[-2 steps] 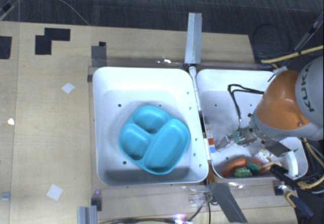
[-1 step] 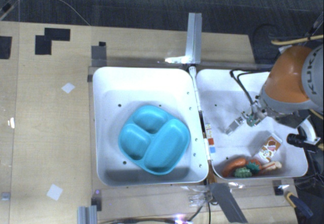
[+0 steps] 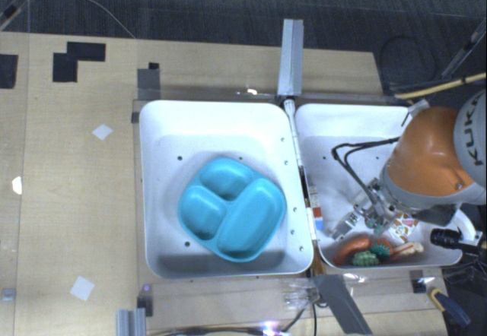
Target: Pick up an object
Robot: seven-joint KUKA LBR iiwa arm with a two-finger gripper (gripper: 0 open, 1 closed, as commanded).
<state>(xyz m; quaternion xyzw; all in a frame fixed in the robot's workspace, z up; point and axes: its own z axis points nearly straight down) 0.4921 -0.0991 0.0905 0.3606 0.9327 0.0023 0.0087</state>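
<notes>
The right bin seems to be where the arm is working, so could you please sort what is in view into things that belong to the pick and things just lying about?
For the pick:
- claw, low in the right bin
- orange item
- green item
- small items beside them

Lying about:
- blue tray in the left bin

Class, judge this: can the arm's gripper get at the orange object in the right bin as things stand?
Probably yes. The gripper hangs just above the orange object, which lies uncovered near the right bin's front wall, a green object beside it.
</notes>
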